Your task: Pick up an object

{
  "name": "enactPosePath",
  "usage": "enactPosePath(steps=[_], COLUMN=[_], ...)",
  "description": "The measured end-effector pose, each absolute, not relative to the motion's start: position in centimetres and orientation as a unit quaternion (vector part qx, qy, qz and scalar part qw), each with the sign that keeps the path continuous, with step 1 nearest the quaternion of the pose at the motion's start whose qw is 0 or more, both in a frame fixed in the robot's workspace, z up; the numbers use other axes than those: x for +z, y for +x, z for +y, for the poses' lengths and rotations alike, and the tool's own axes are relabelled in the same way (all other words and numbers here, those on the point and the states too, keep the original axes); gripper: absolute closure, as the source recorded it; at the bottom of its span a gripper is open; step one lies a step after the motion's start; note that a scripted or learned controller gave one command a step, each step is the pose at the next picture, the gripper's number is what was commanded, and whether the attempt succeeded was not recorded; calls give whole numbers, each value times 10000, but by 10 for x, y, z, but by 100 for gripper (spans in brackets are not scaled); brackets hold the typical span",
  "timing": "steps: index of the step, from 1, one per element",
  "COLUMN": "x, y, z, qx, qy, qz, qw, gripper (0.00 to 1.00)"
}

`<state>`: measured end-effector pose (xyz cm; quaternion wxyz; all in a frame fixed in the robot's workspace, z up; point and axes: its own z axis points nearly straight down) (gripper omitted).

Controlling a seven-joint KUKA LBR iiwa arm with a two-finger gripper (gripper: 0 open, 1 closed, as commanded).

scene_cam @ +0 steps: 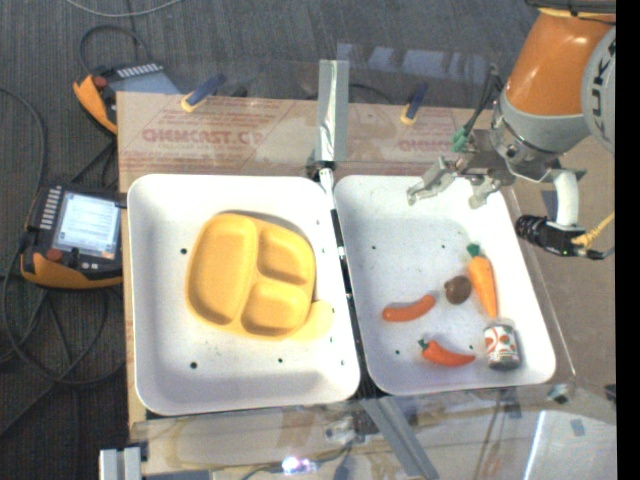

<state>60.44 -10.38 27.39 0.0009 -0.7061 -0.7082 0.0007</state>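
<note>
Camera view | tool [452,181] spread open, empty, above right bin's [400,223] far edge | carrot [483,281] near that bin's right edge, toward the near side from the tool, long axis running far-to-near | sausage [409,309] and can [500,345] close by

Two white bins [150,388], one yellow tray [252,273], one carrot [483,281], one sausage [409,309], one chili [446,354], one can [501,343], one brown ball [458,289].

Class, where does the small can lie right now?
The small can lies in the right bin, near its front right corner, just below the carrot and beside the red pepper.
</note>
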Motion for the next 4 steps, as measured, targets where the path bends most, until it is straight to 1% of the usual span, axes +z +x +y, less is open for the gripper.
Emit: enactPosePath(steps=[1, 2, 3, 4], x=[191, 116, 109, 108], y=[568, 572, 558, 563], z=[-179, -201, -212, -210], qx=[13, -81, -205, -194], qy=[-7197, -7007, -7202, -7425], qz=[-6943, -7132, -6931, -6693], qw=[6, -167, -211, -173], gripper=[0, 0, 0, 0])
